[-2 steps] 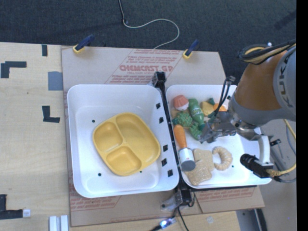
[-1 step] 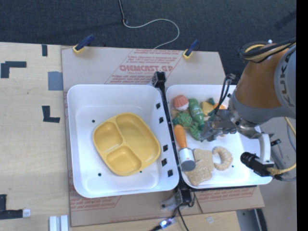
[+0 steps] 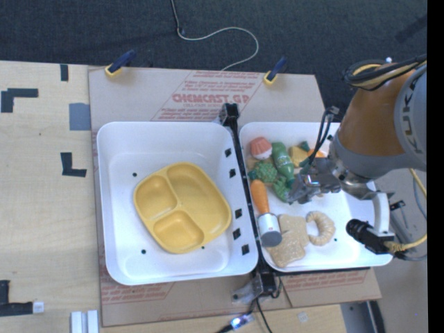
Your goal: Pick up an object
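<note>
You see the left white bin [image 3: 111, 207] holding a yellow three-part plastic tray [image 3: 182, 205], while in the right white bin [image 3: 347, 255] the green toy vegetables [image 3: 277, 168] lie at nine o'clock from your gripper [image 3: 305, 186], whose jaw state I cannot tell.

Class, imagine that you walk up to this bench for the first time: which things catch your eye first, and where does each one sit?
The yellow divided tray lies alone in the left bin. The right bin holds a crowded cluster of toy food, with an orange carrot near the divider. The big orange-banded arm reaches in from the right, its pincer low over that food.
</note>
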Controlling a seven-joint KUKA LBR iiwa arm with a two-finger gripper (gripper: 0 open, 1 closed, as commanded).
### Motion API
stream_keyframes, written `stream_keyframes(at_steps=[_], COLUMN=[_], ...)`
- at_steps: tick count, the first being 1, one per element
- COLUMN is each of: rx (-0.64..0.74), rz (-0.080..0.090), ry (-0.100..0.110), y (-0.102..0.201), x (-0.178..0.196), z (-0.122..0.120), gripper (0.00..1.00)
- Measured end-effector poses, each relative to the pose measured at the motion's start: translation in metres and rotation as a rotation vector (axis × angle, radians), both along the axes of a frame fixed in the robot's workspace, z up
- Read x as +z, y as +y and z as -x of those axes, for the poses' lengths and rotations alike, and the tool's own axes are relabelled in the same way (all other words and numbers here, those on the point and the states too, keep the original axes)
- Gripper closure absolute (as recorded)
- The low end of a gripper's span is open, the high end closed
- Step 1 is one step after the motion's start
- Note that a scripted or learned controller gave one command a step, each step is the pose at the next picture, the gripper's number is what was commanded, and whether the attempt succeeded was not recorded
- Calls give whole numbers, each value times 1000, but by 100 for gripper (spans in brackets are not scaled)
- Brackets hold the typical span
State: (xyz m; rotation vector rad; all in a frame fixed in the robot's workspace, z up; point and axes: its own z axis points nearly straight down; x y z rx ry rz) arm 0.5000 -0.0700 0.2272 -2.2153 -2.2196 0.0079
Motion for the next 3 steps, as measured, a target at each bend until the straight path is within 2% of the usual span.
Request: stream_keyframes(at_steps=[1,2,3], rx=[1,-1,-1], rz=[-1,0,0], ry=[1,3,-1], y=[4,9,7], x=[3,-14,1], z=[5,12,13], gripper=[100,100,100])
